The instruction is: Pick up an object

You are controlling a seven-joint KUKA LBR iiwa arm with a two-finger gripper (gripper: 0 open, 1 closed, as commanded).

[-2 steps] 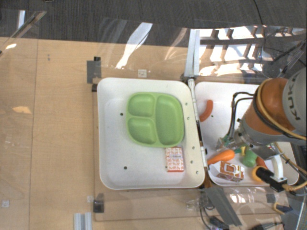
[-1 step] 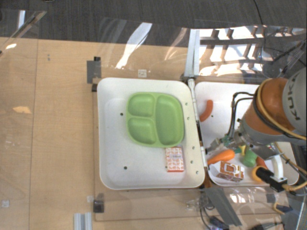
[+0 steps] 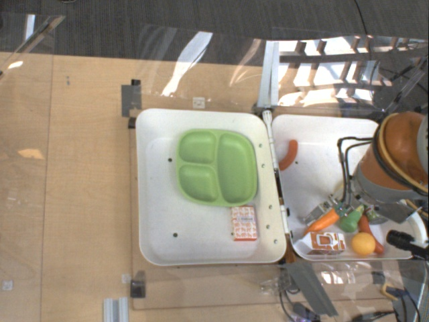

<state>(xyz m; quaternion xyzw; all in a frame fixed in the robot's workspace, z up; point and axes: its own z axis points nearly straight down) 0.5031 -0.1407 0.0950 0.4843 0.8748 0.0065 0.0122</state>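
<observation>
I see the arm (image 3: 402, 156) reaching in from the right, bent down over the right bin (image 3: 315, 139), its gripper (image 3: 343, 210) low among the toys at the front. I cannot tell how it is set. The carrot (image 3: 323, 220) lies just beside it, touching or nearly so. The small red-and-white packet (image 3: 244, 223) in the left bin (image 3: 154, 180), below the green divided plate (image 3: 218, 166), bears print too small to read.

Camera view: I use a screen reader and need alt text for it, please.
A grey and orange arm reaches into the right bin, above a toy carrot, an orange and a sausage. The left bin holds a green divided plate and a small carton.
</observation>
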